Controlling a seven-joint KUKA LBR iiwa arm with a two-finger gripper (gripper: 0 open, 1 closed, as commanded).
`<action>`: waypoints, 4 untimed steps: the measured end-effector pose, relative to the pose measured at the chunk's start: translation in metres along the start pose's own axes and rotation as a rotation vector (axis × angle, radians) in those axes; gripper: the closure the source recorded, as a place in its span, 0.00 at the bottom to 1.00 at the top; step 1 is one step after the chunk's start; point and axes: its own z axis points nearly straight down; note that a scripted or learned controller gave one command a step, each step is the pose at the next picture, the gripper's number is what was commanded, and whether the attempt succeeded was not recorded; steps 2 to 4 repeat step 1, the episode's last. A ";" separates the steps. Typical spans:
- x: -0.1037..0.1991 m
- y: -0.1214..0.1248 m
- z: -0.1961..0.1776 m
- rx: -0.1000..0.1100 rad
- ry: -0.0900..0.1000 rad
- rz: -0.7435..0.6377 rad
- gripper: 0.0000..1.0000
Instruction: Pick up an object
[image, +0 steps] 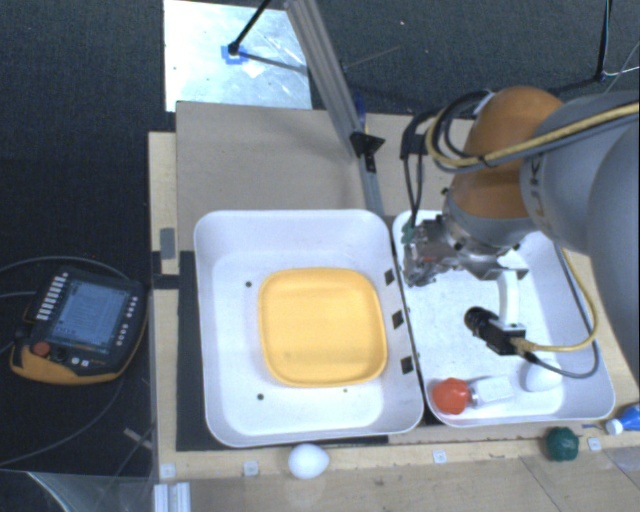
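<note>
Currently my gripper (420, 258) hangs low in the right bin (445, 335), close by its left wall; whether it is apart or together I cannot tell. Nothing looks picked up yet. A red round object (451, 395) lies well apart, nearer the camera; the yellow plate (323, 325) sits leftward.

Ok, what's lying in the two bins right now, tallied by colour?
Yellow: 1, the plate
Red: 1, the ball
White: 2, a piece beside the ball and a lump
Total: 4
</note>
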 end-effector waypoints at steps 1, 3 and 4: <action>0.059 -0.005 -0.007 0.000 0.000 -0.001 1.00; 0.059 -0.005 -0.007 0.000 0.000 -0.001 1.00; 0.059 -0.005 -0.007 0.000 0.000 -0.001 1.00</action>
